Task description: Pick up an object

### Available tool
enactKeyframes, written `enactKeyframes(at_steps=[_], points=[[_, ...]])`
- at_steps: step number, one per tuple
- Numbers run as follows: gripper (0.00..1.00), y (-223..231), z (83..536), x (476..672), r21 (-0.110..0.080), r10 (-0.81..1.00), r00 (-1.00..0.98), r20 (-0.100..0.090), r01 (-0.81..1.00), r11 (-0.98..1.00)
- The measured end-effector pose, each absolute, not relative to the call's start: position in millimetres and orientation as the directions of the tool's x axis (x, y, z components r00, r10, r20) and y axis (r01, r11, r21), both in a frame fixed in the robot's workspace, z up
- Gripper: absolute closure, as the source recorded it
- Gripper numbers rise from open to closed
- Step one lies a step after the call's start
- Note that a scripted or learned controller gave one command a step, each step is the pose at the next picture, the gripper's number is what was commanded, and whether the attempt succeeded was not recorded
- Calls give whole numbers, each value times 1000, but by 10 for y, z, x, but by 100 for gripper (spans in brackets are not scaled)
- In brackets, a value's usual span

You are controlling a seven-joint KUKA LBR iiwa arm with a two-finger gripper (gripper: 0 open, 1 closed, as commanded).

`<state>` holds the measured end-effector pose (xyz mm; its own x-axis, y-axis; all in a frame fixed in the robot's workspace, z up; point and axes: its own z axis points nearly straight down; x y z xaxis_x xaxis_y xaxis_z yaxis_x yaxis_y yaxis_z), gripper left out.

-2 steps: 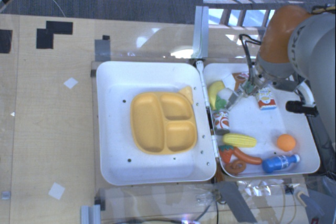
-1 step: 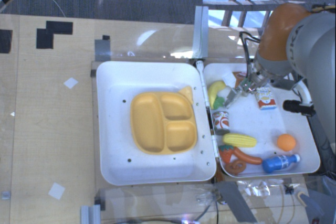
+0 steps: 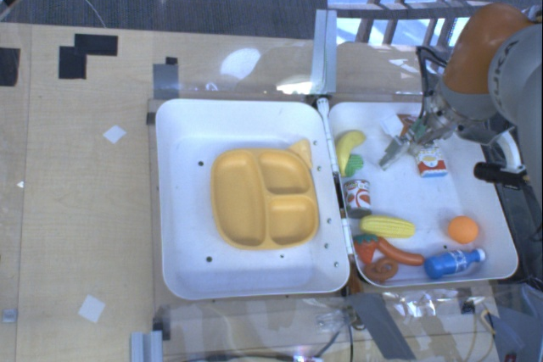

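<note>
My gripper (image 3: 393, 154) hangs low over the upper middle of the right bin (image 3: 501, 216), pointing down and to the left. Just right of it lies a small red and white carton (image 3: 432, 164). To its left are a yellow banana (image 3: 349, 145) and a green item (image 3: 353, 164). Below these sit a small can (image 3: 357, 196), a corn cob (image 3: 388, 226), a red sausage (image 3: 400, 253), a blue bottle (image 3: 454, 262) and an orange ball (image 3: 462, 229). I see nothing held in the gripper.
The left bin (image 3: 191, 267) holds a yellow divided plate (image 3: 263, 197). A metal frame (image 3: 322, 55) rises behind the wall between the bins. The arm's grey body with its orange band (image 3: 479, 55) hangs over the right bin's far right corner.
</note>
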<state>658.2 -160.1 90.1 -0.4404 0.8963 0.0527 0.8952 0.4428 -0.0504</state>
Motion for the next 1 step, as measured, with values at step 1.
enactKeyframes(at_steps=[1], points=[[0,-2077,1822,6707,3,644,-765,-9,644,765]])
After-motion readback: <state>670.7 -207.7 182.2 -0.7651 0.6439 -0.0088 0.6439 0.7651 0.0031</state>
